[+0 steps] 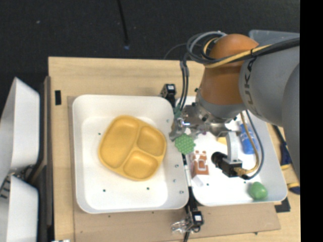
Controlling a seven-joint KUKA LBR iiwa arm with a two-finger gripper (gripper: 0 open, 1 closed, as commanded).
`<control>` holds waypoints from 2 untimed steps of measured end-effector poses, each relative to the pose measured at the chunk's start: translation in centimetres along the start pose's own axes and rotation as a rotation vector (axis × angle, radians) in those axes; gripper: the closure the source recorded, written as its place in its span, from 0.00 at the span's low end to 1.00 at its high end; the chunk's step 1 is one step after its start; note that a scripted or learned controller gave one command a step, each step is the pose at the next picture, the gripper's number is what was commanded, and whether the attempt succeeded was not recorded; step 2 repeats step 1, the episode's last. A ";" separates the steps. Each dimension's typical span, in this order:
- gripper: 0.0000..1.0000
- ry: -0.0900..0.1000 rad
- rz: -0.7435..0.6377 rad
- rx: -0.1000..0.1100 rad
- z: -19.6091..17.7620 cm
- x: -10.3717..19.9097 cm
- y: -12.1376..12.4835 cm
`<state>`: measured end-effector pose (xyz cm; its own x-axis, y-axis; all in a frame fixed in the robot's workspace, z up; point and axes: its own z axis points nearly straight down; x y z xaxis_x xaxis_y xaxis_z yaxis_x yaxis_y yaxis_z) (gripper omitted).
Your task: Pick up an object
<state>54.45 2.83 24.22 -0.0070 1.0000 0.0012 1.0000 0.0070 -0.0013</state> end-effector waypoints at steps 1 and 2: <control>1.00 0.000 0.000 -0.001 0.7 4.6 -0.9; 1.00 0.000 0.000 -0.001 0.7 4.6 -0.9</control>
